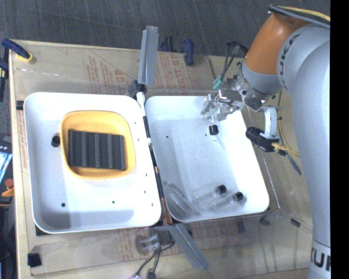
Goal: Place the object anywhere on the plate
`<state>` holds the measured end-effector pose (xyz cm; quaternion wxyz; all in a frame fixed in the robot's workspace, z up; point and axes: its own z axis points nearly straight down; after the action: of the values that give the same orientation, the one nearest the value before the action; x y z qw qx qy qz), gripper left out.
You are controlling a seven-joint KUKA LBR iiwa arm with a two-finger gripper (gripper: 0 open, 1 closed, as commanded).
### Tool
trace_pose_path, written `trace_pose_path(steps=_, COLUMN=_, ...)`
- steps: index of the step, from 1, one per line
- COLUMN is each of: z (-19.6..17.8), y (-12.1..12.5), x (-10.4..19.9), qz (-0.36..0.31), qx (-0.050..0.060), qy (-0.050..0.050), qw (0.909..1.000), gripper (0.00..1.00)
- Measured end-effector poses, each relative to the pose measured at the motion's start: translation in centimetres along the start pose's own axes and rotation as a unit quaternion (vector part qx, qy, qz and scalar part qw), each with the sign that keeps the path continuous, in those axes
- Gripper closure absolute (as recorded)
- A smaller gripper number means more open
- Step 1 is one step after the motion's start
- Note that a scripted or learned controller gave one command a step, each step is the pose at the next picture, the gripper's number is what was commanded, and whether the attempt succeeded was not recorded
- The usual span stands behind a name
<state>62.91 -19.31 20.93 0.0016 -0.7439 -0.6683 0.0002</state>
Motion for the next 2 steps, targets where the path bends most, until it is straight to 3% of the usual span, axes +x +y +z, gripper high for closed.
trace_pose_path(steps=1, z=-0.9, y=-0.8, x=7.0, qz=-0.078, qx=0.001, qy=-0.001, qw=0.9969, gripper=1.00)
trace_pose_path(steps=2, z=-1.0, y=1.4, x=13.4, qz=-0.150, qx=-0.001, qy=-0.001, qw=0.9886, gripper=1.00)
